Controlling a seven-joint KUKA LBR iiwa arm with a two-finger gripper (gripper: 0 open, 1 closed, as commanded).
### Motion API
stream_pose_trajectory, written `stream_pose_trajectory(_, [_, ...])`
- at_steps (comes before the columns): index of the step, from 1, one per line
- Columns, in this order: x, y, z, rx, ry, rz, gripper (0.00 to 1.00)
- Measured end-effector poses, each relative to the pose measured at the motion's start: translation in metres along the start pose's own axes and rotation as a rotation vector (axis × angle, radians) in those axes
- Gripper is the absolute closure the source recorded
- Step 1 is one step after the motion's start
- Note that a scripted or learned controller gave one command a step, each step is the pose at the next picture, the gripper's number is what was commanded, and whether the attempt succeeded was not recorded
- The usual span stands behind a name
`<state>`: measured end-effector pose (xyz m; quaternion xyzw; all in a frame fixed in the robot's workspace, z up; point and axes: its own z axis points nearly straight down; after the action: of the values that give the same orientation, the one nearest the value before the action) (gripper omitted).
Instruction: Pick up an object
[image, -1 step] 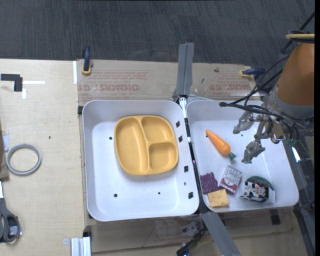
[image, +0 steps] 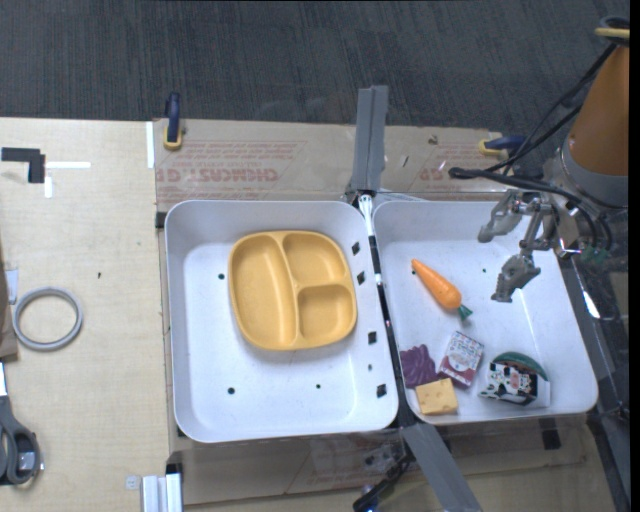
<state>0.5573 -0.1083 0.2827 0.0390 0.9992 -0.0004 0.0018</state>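
You see two white bins side by side. The left bin (image: 190, 330) holds a yellow divided plate (image: 293, 289). The right bin (image: 560, 350) holds an orange carrot (image: 437, 284) near its middle. Along its near edge lie a purple piece (image: 417, 364), a cheese wedge (image: 436, 397), a small packet (image: 461, 358) and a round black-and-white item (image: 514, 380). The gripper (image: 513, 250) hangs right of the carrot, fingers spread, pinching nothing.

Bright, even overhead light, soft shadows, mild glare on white bins (image: 200, 400), focus sharp.
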Motion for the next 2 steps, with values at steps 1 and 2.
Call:
stream_pose_trajectory(1, [-0.001, 0.001, -0.009, 0.001, -0.003, -0.003, 1.0])
stream_pose_trajectory(2, [0.035, 0.042, 0.091, -0.001, 0.003, -0.143, 1.0])
